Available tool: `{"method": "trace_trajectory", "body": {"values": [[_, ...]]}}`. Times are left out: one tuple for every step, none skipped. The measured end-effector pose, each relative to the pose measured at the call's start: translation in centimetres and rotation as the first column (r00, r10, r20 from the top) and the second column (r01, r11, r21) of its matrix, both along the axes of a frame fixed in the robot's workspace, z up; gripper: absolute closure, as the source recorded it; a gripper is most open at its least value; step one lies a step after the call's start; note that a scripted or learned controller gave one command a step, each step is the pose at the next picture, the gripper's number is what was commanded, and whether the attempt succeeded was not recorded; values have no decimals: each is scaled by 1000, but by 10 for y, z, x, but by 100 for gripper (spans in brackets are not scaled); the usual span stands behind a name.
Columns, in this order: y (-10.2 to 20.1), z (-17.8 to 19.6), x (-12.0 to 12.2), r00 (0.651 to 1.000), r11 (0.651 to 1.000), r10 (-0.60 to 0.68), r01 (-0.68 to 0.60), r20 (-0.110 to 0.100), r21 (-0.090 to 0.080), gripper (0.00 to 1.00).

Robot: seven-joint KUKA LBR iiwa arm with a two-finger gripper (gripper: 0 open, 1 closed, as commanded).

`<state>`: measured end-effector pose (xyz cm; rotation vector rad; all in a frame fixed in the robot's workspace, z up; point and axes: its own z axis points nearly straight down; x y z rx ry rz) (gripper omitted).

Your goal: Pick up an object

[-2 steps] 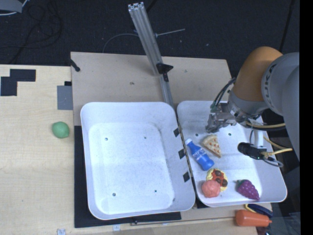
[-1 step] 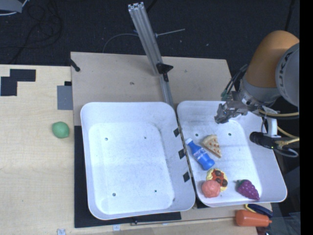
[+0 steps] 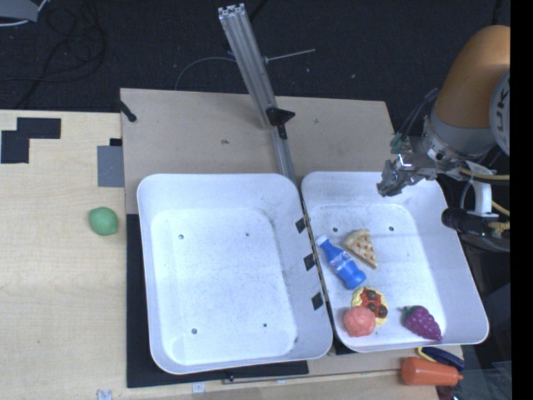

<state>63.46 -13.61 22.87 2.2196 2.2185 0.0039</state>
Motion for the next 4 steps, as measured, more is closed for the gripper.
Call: {"method": "trace_trajectory", "body": {"values": [[57,10,1,1000,1000,4,-4,-4,2,100],[108,-3,2,1000,1000,4,-4,-5,2,100],[157,-10,0,1000,1000,3,-3,-5,1,100],[215,-6,-4,1000,1000,4,-4,-5,2,100]]}}
